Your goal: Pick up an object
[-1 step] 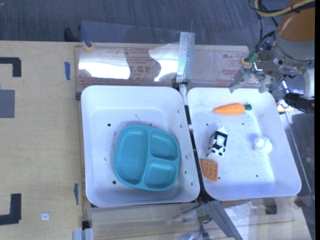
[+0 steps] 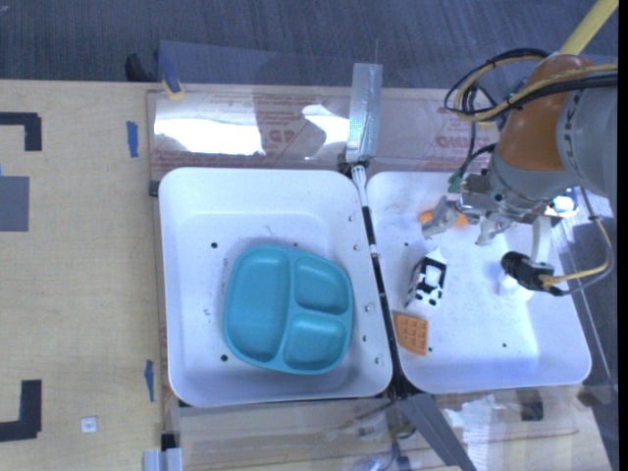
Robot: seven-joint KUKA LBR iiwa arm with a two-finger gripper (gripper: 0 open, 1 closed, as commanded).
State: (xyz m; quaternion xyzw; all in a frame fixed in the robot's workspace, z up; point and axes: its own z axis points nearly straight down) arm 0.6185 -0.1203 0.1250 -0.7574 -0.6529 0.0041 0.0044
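Looking down at a slant on the counter (image 2: 78, 263), you see two shallow white bins side by side. Your arm (image 2: 549, 116), grey with an orange band, reaches over the far right corner of the right bin (image 2: 491, 356). Its tool (image 2: 469, 222) hangs above the bin floor, fingers (image 2: 487, 232) spread apart, nothing between them. A small orange piece (image 2: 429, 219) lies just beside the tool. Nearer the bin's middle sits a black-and-white object (image 2: 428, 280), and an orange waffle-like square (image 2: 412, 334) rests by the front left corner. The left bin (image 2: 196, 214) holds a teal divided plate (image 2: 287, 308).
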